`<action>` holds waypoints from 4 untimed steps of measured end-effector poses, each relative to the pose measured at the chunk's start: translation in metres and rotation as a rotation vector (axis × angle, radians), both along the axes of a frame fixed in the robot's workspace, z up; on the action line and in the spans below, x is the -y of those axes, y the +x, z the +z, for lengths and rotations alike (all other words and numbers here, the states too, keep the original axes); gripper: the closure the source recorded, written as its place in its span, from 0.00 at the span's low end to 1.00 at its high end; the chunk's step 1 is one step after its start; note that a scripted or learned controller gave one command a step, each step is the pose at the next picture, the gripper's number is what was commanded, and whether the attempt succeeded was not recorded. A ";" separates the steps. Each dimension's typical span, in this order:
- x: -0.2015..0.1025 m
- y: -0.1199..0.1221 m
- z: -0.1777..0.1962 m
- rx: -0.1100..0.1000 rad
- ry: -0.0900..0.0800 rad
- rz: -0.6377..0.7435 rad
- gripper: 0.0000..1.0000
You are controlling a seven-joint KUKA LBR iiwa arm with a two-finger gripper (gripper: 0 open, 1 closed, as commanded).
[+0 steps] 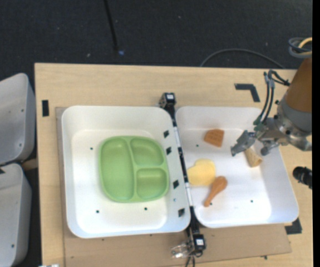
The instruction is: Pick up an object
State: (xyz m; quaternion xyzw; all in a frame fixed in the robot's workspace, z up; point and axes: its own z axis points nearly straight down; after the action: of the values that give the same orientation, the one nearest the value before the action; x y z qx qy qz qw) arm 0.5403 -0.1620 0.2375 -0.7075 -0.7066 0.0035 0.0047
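gripper (252,144) w/ fingers apart, over beige piece (253,158) in right bin (260,213).

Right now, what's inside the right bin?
In the right bin: an orange wedge, a yellow piece, a drumstick, and a tan piece partly covered by the gripper.

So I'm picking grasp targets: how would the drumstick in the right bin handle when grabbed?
The drumstick looks like rigid toy food, probably light. Its rounded, tapering shape may roll or pivot if nudged. It lies touching the yellow piece, which could shift too.
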 end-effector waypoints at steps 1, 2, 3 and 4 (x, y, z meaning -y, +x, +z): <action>0.000 0.002 0.006 0.012 -0.003 0.003 0.00; 0.008 -0.004 -0.051 0.008 -0.002 0.001 0.00; 0.008 -0.004 -0.114 0.008 -0.002 0.001 0.00; 0.009 -0.004 -0.138 0.010 -0.003 -0.001 0.00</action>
State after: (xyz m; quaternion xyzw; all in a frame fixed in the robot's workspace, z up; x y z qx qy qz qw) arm 0.5364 -0.1713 0.0996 -0.7081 -0.7062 0.0010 0.0003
